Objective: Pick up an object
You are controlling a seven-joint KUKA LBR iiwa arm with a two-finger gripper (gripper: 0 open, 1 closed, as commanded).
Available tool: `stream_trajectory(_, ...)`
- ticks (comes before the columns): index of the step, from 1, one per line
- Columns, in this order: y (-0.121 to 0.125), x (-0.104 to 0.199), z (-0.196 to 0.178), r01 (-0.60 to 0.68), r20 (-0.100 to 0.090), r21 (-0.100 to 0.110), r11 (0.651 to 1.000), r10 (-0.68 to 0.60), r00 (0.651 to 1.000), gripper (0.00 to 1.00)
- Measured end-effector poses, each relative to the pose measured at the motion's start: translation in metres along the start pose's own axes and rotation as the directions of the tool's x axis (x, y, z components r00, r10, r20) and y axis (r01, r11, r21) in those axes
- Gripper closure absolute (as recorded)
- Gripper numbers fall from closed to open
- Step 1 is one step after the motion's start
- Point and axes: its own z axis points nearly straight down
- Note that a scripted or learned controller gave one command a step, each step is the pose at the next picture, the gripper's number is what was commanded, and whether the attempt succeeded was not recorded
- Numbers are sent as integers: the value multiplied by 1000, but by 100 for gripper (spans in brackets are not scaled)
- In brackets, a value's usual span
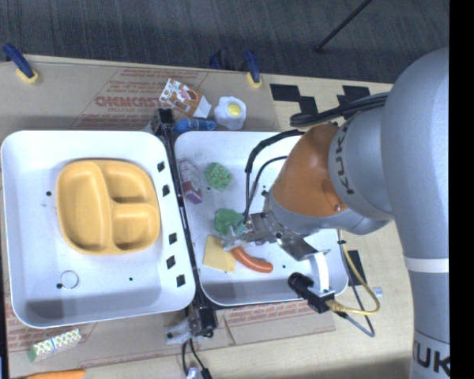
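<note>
hot dog (253, 260) lay in right bin (221, 292), long axis left-right, right end tipped slightly toward the near wall | gripper (251, 229) just above it, beside green toy (227, 220) | jaw state: cannot tell | arm read "KU" | board (122, 101) read "CHEMCAS"

Glossy yellow plastic tray (108, 205); cardboard base (118, 93)

You can read red "CHEMCAST" print on the cardboard sheet (118, 101) behind the bins, and "KUKA" lettering, partly cut off, on the grey arm (395, 156).
</note>
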Motion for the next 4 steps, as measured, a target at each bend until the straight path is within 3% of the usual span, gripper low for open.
stream_trajectory(1, -19, 31, -116, -113, 1, -5, 994, 113, 994, 100)
stream_trajectory(2, -20, 31, -116, -113, 1, -4, 994, 113, 994, 0)
stream_trajectory(3, 22, 5, 0, -116, 1, 0, 993, 116, 993, 0)
stream_trajectory(4, 64, 8, 9, -264, 0, -3, 965, 264, 965, 0)
